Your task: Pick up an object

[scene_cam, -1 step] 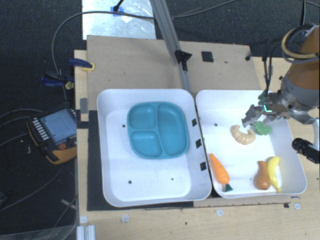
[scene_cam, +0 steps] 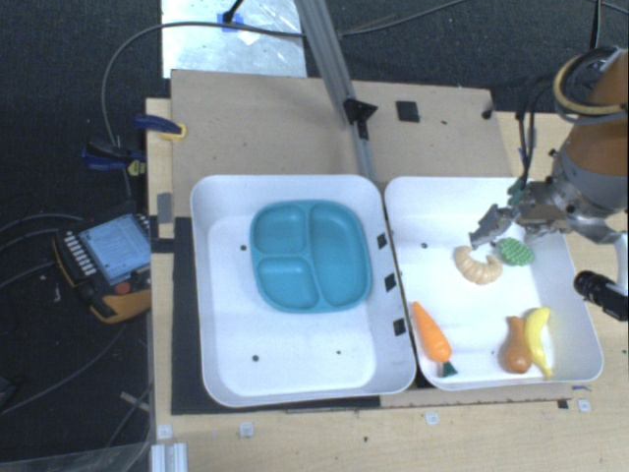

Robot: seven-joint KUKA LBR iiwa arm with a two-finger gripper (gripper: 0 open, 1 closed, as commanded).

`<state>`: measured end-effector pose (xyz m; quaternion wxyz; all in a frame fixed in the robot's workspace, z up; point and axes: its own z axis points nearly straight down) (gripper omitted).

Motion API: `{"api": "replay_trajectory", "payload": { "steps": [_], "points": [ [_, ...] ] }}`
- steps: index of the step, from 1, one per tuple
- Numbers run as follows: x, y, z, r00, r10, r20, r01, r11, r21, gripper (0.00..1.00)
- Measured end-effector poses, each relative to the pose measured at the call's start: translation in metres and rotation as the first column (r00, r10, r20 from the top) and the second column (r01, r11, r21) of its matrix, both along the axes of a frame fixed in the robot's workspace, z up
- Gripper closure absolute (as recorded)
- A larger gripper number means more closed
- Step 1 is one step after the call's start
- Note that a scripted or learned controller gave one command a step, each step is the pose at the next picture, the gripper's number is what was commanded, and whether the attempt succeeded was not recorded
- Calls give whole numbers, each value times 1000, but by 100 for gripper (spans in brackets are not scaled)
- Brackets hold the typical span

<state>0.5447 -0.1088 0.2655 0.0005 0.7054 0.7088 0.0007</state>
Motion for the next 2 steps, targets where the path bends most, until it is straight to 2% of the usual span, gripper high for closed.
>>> {"api": "replay_trajectory", "payload": {
  "steps": [1, 2],
  "points": [
    [-4, 4, -61, 1000, -4, -5, 4, 1000, 0, 0],
    [-12, 3, -106, 1000, -4, -5, 4, 1000, 0, 0]
  ]
}}
